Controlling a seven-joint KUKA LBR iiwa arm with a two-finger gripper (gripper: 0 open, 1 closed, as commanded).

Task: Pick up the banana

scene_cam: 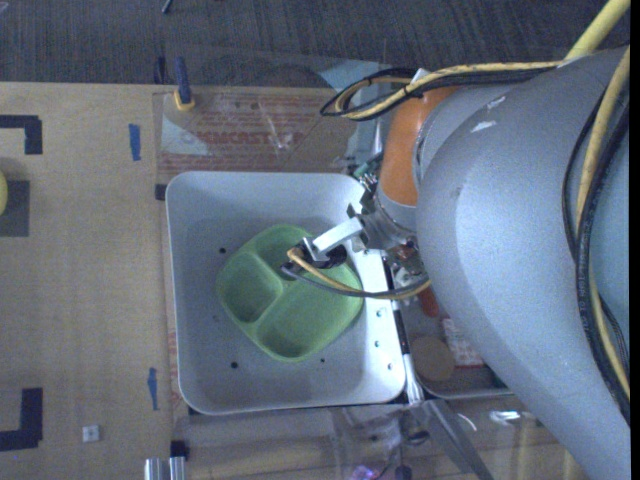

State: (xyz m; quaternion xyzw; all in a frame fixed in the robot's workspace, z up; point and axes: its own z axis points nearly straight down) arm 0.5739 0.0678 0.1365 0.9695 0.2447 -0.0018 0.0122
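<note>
My gripper (398,260) hangs over the wall between the two bins, at the right edge of the left white bin (200,218). The grey arm and its orange band (400,163) cover most of it. A green divided plate (285,308) lies in the left bin, just left of the gripper. The arm hides most of the right bin (450,386). I cannot make out a banana near the gripper.
A tan round thing (434,360) and a reddish patch (462,346) peek out of the right bin under the arm. A small yellow object (3,194) sits at the far left edge of the wooden bench (80,298). Blue tape marks dot the bench.
</note>
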